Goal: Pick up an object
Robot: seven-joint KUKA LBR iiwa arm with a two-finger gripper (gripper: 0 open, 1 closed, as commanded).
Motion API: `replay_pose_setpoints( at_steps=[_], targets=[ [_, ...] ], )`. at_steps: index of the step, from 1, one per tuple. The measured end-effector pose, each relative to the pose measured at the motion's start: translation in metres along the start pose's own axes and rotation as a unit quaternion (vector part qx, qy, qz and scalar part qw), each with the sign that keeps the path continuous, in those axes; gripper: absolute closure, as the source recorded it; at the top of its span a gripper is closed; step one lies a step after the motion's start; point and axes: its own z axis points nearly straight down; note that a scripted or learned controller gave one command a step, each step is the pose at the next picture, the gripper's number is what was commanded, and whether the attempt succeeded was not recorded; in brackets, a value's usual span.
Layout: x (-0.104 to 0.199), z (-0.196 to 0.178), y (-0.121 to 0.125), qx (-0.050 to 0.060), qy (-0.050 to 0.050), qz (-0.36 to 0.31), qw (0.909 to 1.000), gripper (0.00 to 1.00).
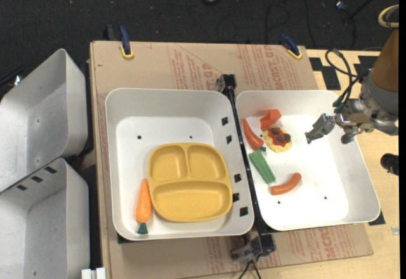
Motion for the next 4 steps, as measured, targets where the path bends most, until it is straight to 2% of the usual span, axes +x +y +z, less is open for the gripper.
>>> replay_pose_setpoints(
  at_steps=[1, 3, 4],
  targets=[
    [0.0, -0.006, 0.002, -0.005, -0.001, -0.001, 1.0, 0.0],
    [0.013, 0.095, 0.013, -0.003, -0.001, -0.001, 1.0, 0.0],
    [0.006, 0.152, 0.017, -0.003, -0.001, 0.0, 1.0, 0.0]
  ],
)
